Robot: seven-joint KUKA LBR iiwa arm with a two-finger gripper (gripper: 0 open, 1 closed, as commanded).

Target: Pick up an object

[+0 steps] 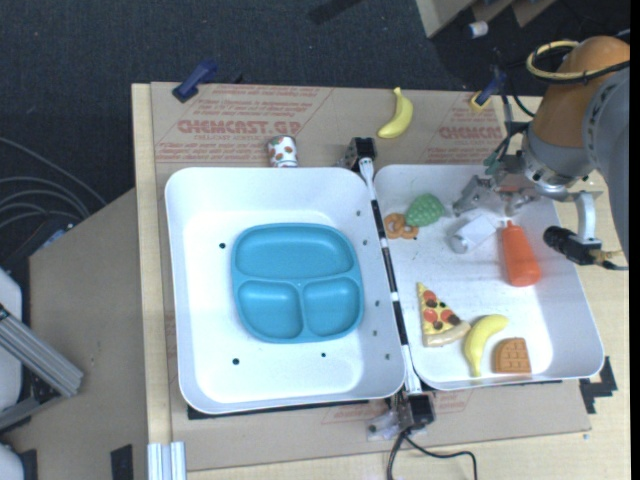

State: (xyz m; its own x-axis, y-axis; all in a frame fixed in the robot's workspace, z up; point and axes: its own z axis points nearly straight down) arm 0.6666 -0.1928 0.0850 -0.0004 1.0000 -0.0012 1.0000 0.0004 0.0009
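The right bin (560, 353) holds several small toy foods, any of which could be the object to pick. An orange bottle-shaped piece (519, 255) lies near the middle of the bin, with its narrow end pointing up in the view. Toward the near edge there are a pizza slice (438, 317), a yellow banana (482, 337) just beside it, and a small brown waffle-like piece (511, 355) touching or almost touching the banana. Near the wall between the bins lie a green leafy piece (424, 209) and a small orange item (400, 227) whose shape is hard to make out. The gripper (470, 233) is low over the far part of this bin, close to the upper end of the orange piece; its grey parts merge together, so I cannot tell how the jaws stand or if anything is between them. The arm (572, 118) is cut off at the right edge. The left bin (190, 298) holds a blue divided tray (296, 280). Behind the bins, on the cardboard (240, 123), rest a second banana (396, 116) and a small patterned cup (283, 150).
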